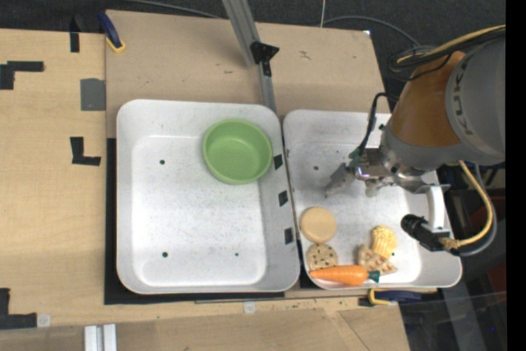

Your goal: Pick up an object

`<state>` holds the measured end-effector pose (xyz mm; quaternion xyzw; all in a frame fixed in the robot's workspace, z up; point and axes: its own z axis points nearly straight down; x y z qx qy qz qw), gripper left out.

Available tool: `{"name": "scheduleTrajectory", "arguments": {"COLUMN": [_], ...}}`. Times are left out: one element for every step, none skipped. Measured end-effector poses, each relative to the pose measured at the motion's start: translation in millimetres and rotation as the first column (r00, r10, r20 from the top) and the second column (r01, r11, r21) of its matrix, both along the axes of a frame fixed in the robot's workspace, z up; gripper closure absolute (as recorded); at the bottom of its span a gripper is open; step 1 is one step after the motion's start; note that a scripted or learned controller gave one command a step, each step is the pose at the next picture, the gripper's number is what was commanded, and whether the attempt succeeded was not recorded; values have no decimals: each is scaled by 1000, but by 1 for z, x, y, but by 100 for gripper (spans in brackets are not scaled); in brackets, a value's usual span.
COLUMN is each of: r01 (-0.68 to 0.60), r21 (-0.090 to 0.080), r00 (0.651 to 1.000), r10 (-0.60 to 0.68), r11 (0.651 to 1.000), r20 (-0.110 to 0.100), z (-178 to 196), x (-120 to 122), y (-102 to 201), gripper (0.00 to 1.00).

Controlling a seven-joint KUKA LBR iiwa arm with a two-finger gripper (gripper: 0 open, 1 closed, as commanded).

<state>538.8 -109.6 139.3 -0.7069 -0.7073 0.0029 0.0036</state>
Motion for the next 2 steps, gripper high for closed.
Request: {"name": "scheduleTrajectory", "arguments": {"r01": [-1,-1], "r21": [-1,0], "r00": [1000,1000], "r10": [1,1], "r11": [1000,1000], "r20": [9,7], "z": [-50,-40], "x": [0,0], "y": [0,1], "gripper": [0,100]}}
